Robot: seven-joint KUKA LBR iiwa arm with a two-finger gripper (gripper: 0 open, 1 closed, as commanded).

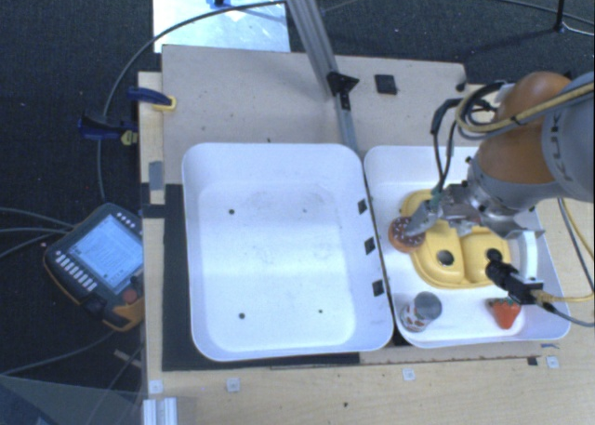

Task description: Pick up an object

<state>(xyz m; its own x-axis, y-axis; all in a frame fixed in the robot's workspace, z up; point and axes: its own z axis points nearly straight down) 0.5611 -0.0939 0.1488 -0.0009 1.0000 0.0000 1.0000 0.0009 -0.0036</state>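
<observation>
No text, label, brand, number or sign can be read anywhere, not even on the lit screen of the handheld pendant (100, 260) lying off the bench at about nine o'clock, where the display is only a pale blur.

Hand (429, 214) low over yellow toy (448, 260) in right bin (390, 172)
</observation>
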